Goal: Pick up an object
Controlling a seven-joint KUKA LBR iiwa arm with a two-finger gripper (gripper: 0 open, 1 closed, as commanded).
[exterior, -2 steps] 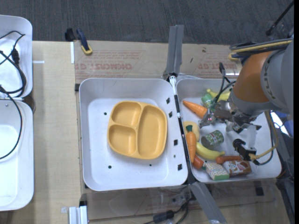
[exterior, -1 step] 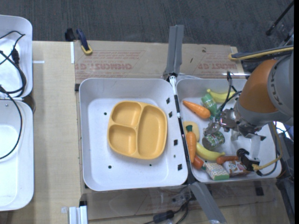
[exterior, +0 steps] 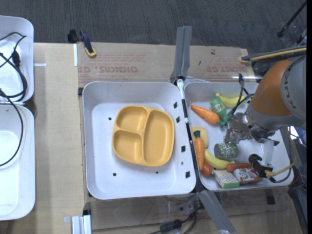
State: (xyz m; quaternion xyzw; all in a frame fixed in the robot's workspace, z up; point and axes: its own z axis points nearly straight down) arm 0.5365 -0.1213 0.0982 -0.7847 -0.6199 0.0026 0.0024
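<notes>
The right bin holds a heap of toy food. An orange carrot lies at its upper left, with a green packet and a yellow banana beside it. A second carrot lies along the left wall, and another banana curves below a green-grey can. My gripper hangs low over the middle of this bin, just above and to the right of the can. Nothing shows between its tips.
In the left bin sits a yellow divided plate. A small carton and a red packet lie by the right bin's front wall. A grey divider post stands behind the bins.
</notes>
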